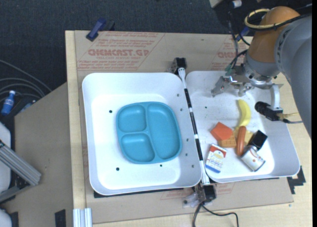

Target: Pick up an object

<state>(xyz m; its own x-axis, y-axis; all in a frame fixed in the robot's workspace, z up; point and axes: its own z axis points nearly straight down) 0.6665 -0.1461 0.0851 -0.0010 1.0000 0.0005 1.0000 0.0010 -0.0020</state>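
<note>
The right bin (208, 85) holds a yellow banana (243, 113), an orange block (222, 132), a reddish-orange sausage-shaped piece (240, 140), a small white carton with a colourful label (215, 158), and a white can with a black cap (253, 157). My gripper (231, 86) hangs over the far part of that bin, just above and left of the banana's top end. Its grey fingers (219, 88) are spread apart, and nothing lies between them.
The left bin (99, 92) holds a blue divided plate (147, 132). A black clamp (179, 65) sits at the far end of the seam between the bins. The grey arm with its orange band (270, 42) comes in from the upper right.
</note>
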